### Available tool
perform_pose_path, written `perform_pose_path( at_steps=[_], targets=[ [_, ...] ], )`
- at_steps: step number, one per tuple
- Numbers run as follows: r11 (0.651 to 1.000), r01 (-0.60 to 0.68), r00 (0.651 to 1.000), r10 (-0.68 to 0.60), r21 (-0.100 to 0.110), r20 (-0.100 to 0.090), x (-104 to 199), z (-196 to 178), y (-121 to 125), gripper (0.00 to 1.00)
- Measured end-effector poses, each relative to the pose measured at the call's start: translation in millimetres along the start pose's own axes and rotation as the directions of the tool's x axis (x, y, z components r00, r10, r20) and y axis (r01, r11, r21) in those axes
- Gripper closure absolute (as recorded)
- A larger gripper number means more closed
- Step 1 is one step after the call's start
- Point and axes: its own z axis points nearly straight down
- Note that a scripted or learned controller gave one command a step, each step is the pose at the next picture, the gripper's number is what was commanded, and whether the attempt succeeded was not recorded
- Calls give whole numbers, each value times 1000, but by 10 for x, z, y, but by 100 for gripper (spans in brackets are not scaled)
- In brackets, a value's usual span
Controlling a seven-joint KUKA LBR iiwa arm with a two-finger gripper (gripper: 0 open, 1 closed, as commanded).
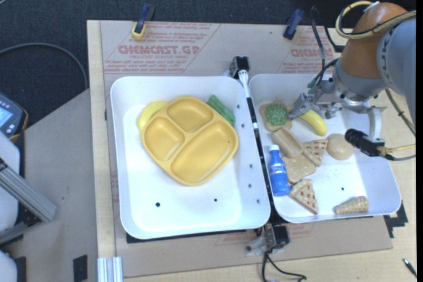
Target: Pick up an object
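My gripper [309,104] hangs over the back of the right bin [383,185], reaching in from the right. Just below and in front of it lies a yellow banana [314,121], so close that I cannot tell whether they touch. A green broccoli piece [275,114] sits to its left. Nearer the front lie a tan bread roll [287,141], a blue bottle [278,171], a pizza slice [305,196], a round beige bun [340,146] and an ice-cream cone [350,206].
The left bin [142,205] holds a yellow divided tray [190,139], with a green vegetable [221,109] at its back right and a yellow piece [148,113] at its left. A black divider [254,142] separates the bins.
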Motion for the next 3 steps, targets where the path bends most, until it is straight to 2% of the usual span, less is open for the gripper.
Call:
perform_pose_path(
  at_steps=[1, 2, 3],
  targets=[
    [1000, -1, 1000, 1, 5, -3, 7, -88, -17, 100],
    [1000, -3, 1000, 3, 3, -2, -33, -533, -34, 100],
    [1000, 1, 1000, -1, 1, -3, 58, -1082, 39, 100]
  ],
)
